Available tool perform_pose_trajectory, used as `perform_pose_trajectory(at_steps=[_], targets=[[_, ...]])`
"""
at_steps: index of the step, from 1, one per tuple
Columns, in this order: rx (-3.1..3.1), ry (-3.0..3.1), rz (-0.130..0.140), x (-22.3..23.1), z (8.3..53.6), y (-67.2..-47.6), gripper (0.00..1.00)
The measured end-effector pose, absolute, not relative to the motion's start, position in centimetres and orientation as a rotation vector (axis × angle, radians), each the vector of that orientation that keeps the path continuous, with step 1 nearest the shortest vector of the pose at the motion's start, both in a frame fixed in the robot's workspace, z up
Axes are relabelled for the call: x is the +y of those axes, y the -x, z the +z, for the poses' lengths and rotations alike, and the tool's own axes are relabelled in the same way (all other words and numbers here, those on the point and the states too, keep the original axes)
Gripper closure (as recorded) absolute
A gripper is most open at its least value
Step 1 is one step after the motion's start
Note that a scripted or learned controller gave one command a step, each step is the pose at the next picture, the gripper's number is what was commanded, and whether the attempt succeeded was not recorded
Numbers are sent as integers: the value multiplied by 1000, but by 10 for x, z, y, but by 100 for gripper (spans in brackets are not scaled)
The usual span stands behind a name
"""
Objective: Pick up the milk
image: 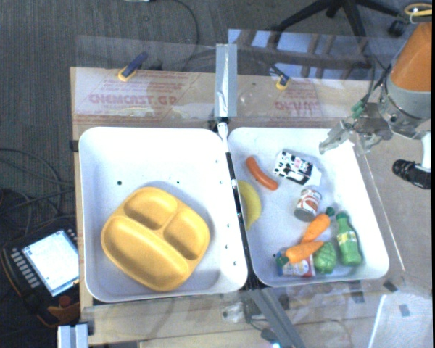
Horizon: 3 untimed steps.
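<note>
Clearly the milk carton (pixel 293 167), cow-spotted black and white, lies flat in the right bin (pixel 370 194), just beside the sausage (pixel 262 172) and above a small can (pixel 308 203). It looks light, stiff and boxy; closing across its 2 long sides seems safest. The gripper (pixel 351 137) hovers at the bin's far right corner, fingers spread, grasping nothing.

A yellow tray (pixel 156 236) is lying in the left bin (pixel 101 147). In the right bin (pixel 373 223), a sausage (pixel 262 172) is resting at eleven o'clock, a banana (pixel 249 203) at nine, a can (pixel 309 203) at centre, and carrots (pixel 315 228) and a green bottle (pixel 347 241) are crowding five o'clock.
</note>
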<state>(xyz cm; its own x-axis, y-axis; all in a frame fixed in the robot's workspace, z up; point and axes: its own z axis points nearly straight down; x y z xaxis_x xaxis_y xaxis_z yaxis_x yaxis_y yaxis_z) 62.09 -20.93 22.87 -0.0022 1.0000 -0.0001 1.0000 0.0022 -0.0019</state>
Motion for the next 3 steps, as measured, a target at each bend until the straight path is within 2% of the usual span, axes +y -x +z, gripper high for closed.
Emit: perform_pose_trajectory(at_steps=[1,2,3], targets=[[-2302,2144,4,-133,112,-645,0],[-2304,2143,6,-132,122,-646,100],[-2482,1944,-7,-184,92,-666,100]])
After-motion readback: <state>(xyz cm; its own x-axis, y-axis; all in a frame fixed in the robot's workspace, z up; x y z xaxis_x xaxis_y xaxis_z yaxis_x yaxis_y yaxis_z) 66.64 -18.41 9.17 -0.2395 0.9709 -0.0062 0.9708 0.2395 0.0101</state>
